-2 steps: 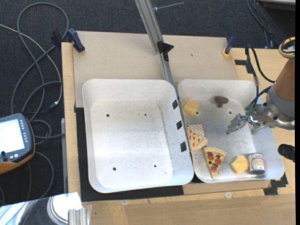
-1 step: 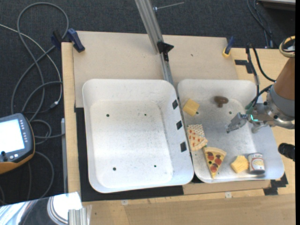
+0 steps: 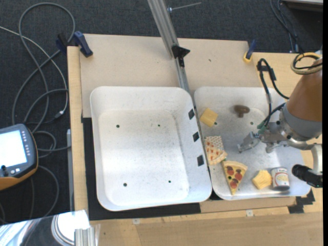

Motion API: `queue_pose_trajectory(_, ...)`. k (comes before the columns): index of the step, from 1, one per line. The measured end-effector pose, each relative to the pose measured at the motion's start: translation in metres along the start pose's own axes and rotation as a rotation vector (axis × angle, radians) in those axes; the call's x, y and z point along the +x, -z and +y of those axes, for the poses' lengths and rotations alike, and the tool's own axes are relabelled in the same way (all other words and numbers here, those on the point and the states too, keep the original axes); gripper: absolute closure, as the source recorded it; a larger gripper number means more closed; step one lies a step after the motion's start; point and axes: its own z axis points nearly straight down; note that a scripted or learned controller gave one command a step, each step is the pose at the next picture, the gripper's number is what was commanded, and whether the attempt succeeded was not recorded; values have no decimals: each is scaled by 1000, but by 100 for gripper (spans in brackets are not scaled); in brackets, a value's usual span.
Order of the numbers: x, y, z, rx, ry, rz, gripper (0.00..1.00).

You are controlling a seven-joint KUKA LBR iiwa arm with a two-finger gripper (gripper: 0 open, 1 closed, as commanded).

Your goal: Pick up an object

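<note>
**Claw low over the right bin, nothing between its fingers**

In the right bin, the claw reaches in from the right edge, low over the white floor near the bin's middle. Its grey fingers point left and sit close together, a narrow gap at most, with no object seen between them. The arm behind it shows its orange band just above the wrist.

Left of the claw and a little toward the front lies a waffle piece, close to the bin's left wall. Further back on that same side is a small yellow cheese cube. Behind the claw, toward the far wall, rests a small brown lump. In front of the claw and slightly left sits a pizza slice, its tip pointing to the front rim. In front and to the right lies a second yellow cheese wedge, with a small can just beside it on the right.

Well to the left of the claw is the left bin. Both bins rest on the counter.
</note>
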Motion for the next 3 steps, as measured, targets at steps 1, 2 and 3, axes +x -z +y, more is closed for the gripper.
queue_pose_trajectory(1,4,-43,-2,0,0,0,0)
queue_pose_trajectory(2,5,-65,-2,-4,-1,-1,0)
queue_pose_trajectory(3,5,-53,-1,-8,0,-2,100)
